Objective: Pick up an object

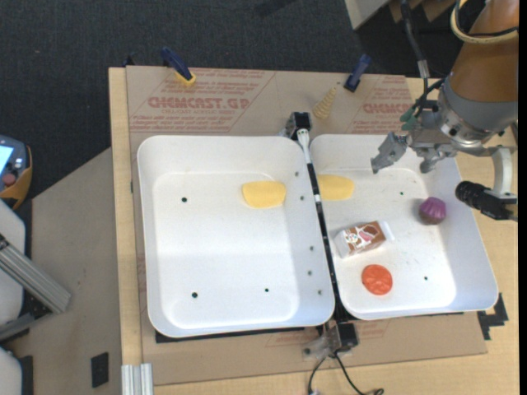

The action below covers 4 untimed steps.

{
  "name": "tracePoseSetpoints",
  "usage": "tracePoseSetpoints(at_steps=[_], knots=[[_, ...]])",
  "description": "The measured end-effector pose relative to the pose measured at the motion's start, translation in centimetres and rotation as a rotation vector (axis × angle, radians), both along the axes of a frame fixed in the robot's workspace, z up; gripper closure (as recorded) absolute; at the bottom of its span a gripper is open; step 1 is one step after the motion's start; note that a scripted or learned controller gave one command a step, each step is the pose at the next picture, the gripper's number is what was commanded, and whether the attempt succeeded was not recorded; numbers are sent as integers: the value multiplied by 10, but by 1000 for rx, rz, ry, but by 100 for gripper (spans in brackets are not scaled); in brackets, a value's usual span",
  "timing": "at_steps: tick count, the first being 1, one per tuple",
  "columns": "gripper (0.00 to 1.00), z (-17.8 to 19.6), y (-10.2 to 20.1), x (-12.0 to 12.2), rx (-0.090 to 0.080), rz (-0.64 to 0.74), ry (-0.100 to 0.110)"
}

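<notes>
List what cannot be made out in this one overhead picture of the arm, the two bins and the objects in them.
- Gripper: small and dark over the right bin; nothing can be seen between its fingers.
- Arm: cut off by the top and right edges.
- Packet: print too small to read.
- Second yellow piece: its left edge meets the bins' shared rim, so its full outline is unclear.

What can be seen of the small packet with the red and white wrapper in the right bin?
The packet is a small, flat, rectangular pouch, glossy like plastic film, printed brown-red with a white patch. It lies flat on the right bin's floor, tilted so its right end sits higher in the view. It touches nothing else: the orange-red round object lies just below it, apart, and the gripper is up and to its right.
</notes>
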<state>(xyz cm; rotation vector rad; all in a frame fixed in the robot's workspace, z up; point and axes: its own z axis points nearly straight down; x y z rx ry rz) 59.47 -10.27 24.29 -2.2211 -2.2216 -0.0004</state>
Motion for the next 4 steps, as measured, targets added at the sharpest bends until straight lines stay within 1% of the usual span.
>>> tracePoseSetpoints(at_steps=[1,2,3,4], knots=[[100,11,0,1,-1,1,-3],[100,220,35,12,-2,5,-23],[100,246,35,-21,-1,1,-6],[100,278,35,-53,-1,0,-8]])
